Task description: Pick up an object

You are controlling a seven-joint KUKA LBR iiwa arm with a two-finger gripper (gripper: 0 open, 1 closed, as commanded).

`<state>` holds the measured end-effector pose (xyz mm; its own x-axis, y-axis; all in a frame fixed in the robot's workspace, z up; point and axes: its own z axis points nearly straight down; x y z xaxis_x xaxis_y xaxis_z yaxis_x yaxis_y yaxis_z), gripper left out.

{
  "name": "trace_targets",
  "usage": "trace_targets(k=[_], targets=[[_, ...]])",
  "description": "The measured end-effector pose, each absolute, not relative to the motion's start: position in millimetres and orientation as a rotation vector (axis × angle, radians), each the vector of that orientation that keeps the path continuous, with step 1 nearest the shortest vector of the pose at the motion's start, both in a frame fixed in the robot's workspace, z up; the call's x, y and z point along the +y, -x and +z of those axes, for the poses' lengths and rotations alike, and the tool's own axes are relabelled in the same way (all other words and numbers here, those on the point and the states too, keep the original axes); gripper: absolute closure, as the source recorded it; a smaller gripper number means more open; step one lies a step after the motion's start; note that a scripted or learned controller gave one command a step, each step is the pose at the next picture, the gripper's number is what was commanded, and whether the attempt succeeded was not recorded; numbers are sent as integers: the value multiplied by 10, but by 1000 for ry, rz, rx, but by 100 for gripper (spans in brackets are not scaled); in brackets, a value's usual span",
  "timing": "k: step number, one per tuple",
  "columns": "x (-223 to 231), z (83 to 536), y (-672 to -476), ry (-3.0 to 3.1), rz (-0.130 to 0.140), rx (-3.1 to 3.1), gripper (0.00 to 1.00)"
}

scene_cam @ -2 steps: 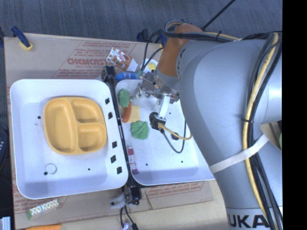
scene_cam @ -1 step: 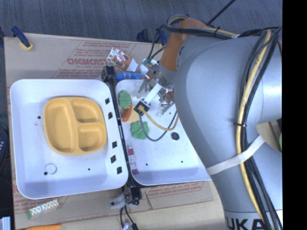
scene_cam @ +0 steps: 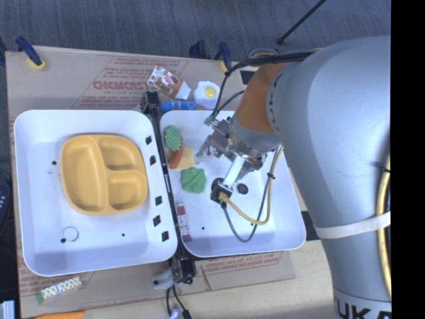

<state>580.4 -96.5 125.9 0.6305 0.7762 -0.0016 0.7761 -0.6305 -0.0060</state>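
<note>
Looking at the bench (scene_cam: 66, 65), I take the view's right shallow white bin (scene_cam: 265, 234) as my landmark. The grey arm's gripper (scene_cam: 207, 150) sits low over that bin's upper-left part, pointing toward a cluster by its left wall.

All of the cluster lies inside that bin:
- A green ribbed oval piece (scene_cam: 172, 138) is near the top-left corner.
- An orange-red rounded piece (scene_cam: 175, 159) is just below it, close to the left wall.
- A pale yellow flat block (scene_cam: 188, 157) touches the orange piece on its inward side.
- A green crumpled soft lump (scene_cam: 194, 179) lies a little nearer the bin's middle.

My read is that the wrist is tilted in from the bin's far side because the pieces crowd the wall, so a slanted reach avoids the rim. The likely target is the yellow block, which is closest to the gripper.

The gripper body hides the jaws, so I cannot tell how wide they are. I see nothing held, and I can't tell whether they touch the block, so I judge the pick not yet done.

A yellow three-compartment plastic tray (scene_cam: 103, 173) lies in the other white bin (scene_cam: 40, 244), beyond the landmark's left wall, and isn't involved.
</note>
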Motion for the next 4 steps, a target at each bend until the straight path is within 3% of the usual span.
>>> trace_targets(k=[1,2,3,4], targets=[[-1164,916,-6437,2641,3,-1698,0],[-924,916,-6563,2786,4,-1447,0],[-931,910,-6044,2974,10,-995,0],[-1027,910,-5318,2975,8,-995,0]])
